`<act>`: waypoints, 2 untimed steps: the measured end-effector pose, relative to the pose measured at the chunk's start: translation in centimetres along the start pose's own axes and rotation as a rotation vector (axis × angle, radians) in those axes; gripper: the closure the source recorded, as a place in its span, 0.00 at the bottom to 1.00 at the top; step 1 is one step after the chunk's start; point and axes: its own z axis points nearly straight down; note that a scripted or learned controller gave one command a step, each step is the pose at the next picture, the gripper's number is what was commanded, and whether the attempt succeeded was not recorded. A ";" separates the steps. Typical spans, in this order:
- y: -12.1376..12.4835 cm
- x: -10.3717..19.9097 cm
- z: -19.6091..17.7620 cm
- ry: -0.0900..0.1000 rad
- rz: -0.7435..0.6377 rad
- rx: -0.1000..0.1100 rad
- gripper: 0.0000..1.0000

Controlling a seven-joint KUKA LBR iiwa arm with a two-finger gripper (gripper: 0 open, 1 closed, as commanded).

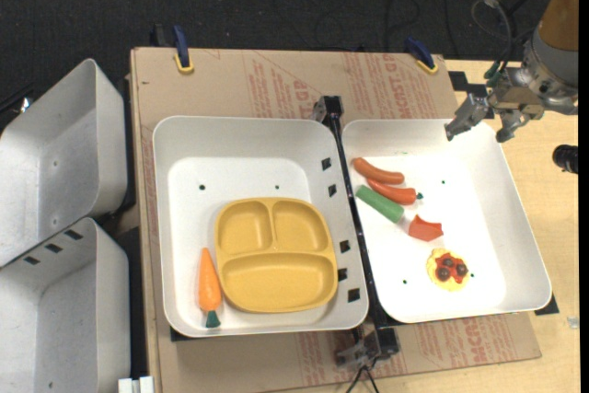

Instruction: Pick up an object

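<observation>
You're looking at two white bins sitting side by side on the surface [276,74]. The left bin [175,198] is holding two things: one yellow divided tray [274,255] with three compartments, lying flat in the middle, and one toy carrot [209,283] lying just beside the tray's left edge, green tip pointing toward the bottom of the frame.

The right bin [497,216] is holding five pickable items, all clustered in its left-centre part:
- one hot dog sausage [377,171], uppermost
- one orange-red chili-like piece [394,192] lying just below it, roughly parallel
- one green stick [380,204], touching or nearly touching the chili piece
- one red wedge [425,228], near the green stick's lower right end
- one small yellow disc with dark berries on top [448,270], lowest, apart from the wedge

The gripper [486,121] is hovering at the upper right of the frame, over the right bin's top right corner, well apart from all five items. Its two fingers are standing spread, with nothing between them. One arm is coming in from the right, orange band showing at the top right edge.
</observation>
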 end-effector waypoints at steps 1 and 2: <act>0.2 0.0 -0.7 -0.002 -0.002 -0.011 0.00; 1.2 -0.3 4.6 -0.001 -0.002 -0.008 0.00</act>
